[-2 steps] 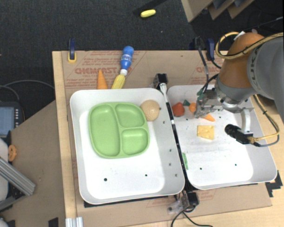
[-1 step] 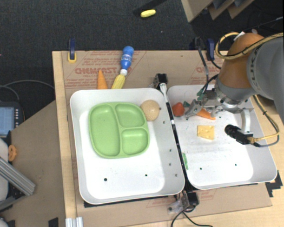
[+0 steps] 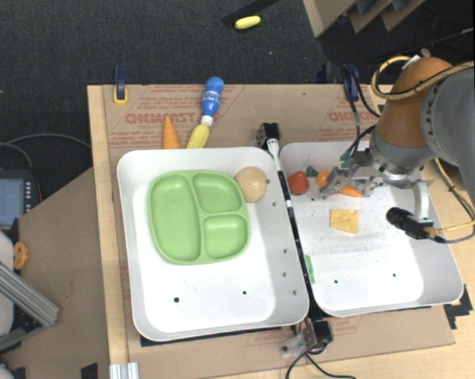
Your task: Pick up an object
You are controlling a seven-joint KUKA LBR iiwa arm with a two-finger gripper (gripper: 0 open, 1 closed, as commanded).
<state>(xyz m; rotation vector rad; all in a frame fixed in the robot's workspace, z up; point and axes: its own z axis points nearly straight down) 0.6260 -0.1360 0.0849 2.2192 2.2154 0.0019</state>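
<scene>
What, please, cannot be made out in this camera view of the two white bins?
- Gripper: too small and cluttered; grasp on the orange carrot-like piece unclear.
- Small red item: identity too small to tell.
- Grey arm: cut off by the right edge.

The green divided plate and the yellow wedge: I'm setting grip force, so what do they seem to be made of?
The green divided plate looks like moulded plastic with a matte finish: one even colour, rounded compartment ridges, only soft highlights. The yellow wedge looks like a toy cheese slice, probably plastic or foam: flat even yellow, crisp edges, no shine. The picture cannot show whether it is hard or soft.
</scene>
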